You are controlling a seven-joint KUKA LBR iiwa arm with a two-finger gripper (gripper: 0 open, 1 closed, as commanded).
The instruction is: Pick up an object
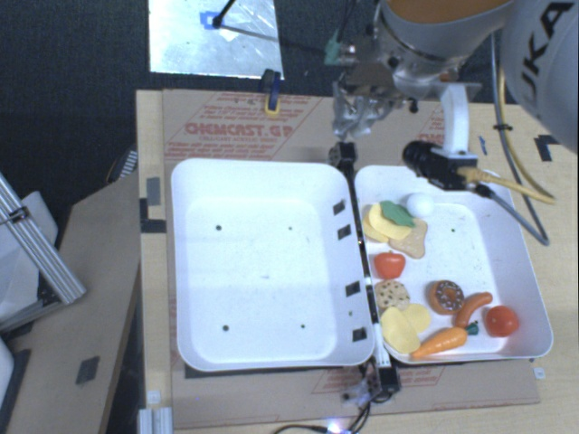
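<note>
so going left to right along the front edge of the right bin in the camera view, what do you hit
yellow piece → carrot → sausage → red tomato

A flat brown cardboard sheet (237, 127) printed with red lettering lies across the middle of the frame, over a pale wooden bench top (99, 242). At its upper edge a small yellow-and-blue clamp (270, 92) grips the board. In the upper left of the frame a shiny silver metal plate (194, 25) rests on dark blue-black carpet (63, 70), with a small blue piece (212, 20) on it. At the left edge, slanted silver aluminium rails (32, 242) cross the frame.
</note>
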